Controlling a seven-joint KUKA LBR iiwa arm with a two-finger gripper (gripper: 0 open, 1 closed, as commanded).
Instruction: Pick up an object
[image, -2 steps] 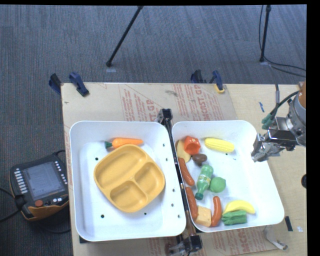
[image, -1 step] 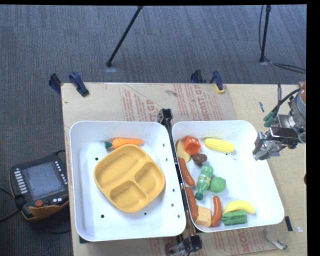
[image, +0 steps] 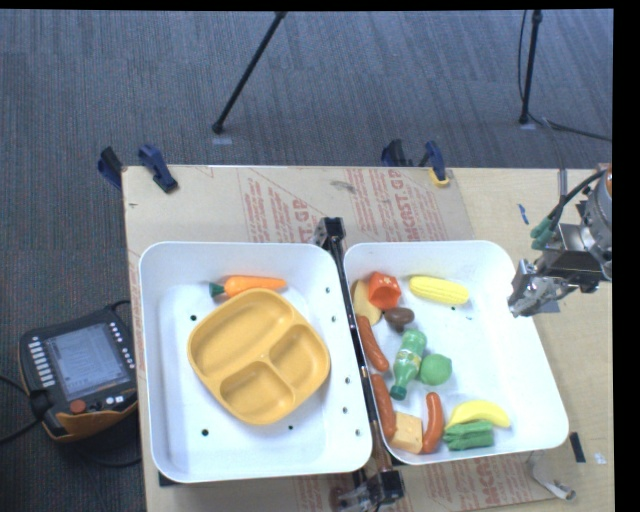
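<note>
Several toy foods lie in the right bin (image: 520, 345), all left of the gripper (image: 530, 292), which hangs over that bin's far-side rim carrying nothing; whether it is spread or closed, I cannot tell. Nearest is the corn cob (image: 438, 290), likely light, hard plastic and slippery, best pinched across its narrow middle. Bare white floor lies between tool and corn, giving easy room. Lower left, the green bottle (image: 406, 364), sausages and banana (image: 479, 412) crowd together.
</note>
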